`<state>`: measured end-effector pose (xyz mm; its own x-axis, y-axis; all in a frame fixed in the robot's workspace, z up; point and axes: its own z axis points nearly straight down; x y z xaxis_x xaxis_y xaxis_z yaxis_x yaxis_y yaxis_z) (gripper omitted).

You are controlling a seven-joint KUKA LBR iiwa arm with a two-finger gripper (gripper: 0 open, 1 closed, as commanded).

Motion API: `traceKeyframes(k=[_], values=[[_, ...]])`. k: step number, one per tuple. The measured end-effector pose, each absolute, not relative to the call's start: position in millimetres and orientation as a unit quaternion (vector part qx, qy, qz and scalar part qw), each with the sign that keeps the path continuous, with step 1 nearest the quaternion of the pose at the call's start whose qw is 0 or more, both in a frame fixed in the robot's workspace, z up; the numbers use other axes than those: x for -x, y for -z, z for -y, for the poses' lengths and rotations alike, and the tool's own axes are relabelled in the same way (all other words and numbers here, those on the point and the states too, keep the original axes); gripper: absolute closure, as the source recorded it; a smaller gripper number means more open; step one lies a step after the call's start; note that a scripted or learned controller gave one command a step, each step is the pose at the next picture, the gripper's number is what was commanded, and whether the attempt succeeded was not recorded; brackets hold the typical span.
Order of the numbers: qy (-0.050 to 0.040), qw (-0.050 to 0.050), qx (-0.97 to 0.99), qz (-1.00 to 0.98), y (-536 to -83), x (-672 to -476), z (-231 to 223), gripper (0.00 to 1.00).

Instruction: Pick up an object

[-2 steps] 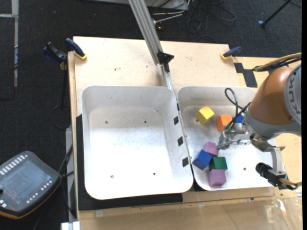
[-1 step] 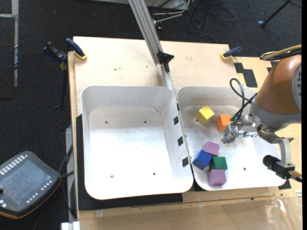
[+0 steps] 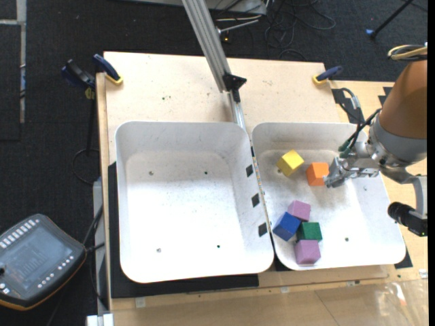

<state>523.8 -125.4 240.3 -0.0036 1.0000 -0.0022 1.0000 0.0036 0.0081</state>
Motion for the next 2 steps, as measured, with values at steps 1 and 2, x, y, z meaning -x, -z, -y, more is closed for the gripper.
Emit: traceKeyframes(k=[1,2], values=[[-0.0012,0.003,-0.706,-0.708,-273.0,-525.2,125.6,1.00],[-0.0001,-0.001,-0.705,-0.710,-255.3,-542.7,71.5,1.00]])
